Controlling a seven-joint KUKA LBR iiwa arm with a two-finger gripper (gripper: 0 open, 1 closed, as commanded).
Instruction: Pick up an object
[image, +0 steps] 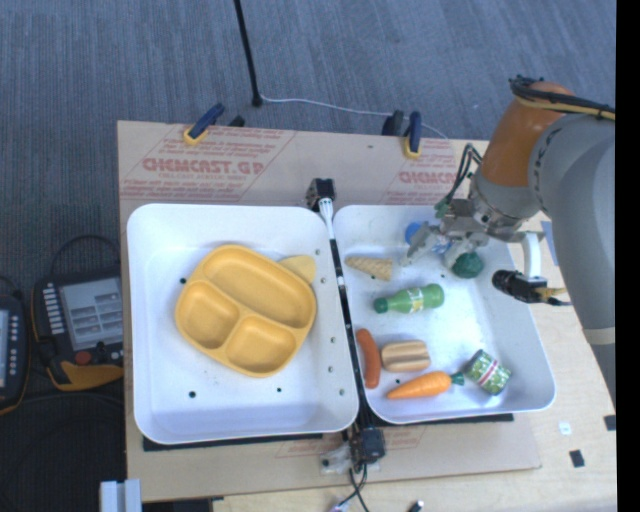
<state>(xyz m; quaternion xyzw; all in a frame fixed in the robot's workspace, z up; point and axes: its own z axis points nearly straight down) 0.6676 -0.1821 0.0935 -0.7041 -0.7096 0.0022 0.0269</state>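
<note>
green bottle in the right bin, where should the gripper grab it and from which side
Probably best across the fat middle of the green bottle, coming straight down from above. It lies on its side, long axis running left-right in the camera view, so fingers would close front-to-back across its width. The bare floor of the right bin in front and behind leaves finger room; the ice cream cone sits a little behind.

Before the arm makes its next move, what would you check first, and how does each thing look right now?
1. Two-finger gripper over the right white bin: ok.
2. Something held between its fingers: cannot tell.
3. Round dark green object and small blue object close beside it: ok.
4. Green plastic bottle lying apart from its neighbours: ok.
5. Orange carrot touches the green can: not ok.
</note>
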